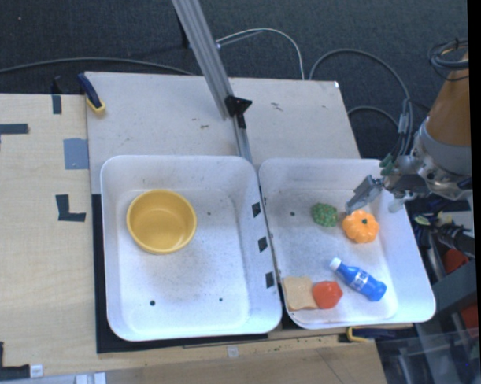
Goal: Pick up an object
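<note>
My claw (365, 194) hangs apparently open, holding nothing, above the right bin (409, 295); orange pumpkin (361, 226) just below, green lump (325, 215) beside.

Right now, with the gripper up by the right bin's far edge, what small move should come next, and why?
Probably a short drop toward the orange pumpkin. The gripper hangs just above it and beside the green piece, holding nothing, and the pumpkin is the nearest thing. The blue bottle lies further off.
</note>
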`<state>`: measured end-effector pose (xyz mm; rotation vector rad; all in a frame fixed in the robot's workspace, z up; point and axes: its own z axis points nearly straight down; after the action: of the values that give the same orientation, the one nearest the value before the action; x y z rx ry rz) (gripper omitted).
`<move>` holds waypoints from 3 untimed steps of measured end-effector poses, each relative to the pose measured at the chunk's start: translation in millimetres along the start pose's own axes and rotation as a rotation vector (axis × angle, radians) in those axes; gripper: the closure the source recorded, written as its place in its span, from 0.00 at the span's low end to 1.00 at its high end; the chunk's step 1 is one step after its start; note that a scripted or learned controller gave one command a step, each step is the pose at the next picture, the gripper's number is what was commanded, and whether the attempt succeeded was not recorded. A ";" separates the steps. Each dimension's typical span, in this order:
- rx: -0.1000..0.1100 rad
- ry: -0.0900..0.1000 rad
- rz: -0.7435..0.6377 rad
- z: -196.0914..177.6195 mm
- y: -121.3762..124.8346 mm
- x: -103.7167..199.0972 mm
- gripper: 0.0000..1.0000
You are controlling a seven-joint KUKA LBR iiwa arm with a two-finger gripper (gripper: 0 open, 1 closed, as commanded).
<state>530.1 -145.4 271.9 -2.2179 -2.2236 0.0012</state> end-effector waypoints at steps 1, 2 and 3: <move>0.000 0.000 0.000 0.0 0.0 -0.2 0.00; 0.005 0.000 0.002 50.3 -8.0 -6.1 0.00; 0.005 0.000 0.002 96.5 -5.9 -11.5 0.00</move>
<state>524.0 -156.9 175.4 -2.2172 -2.2188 0.0070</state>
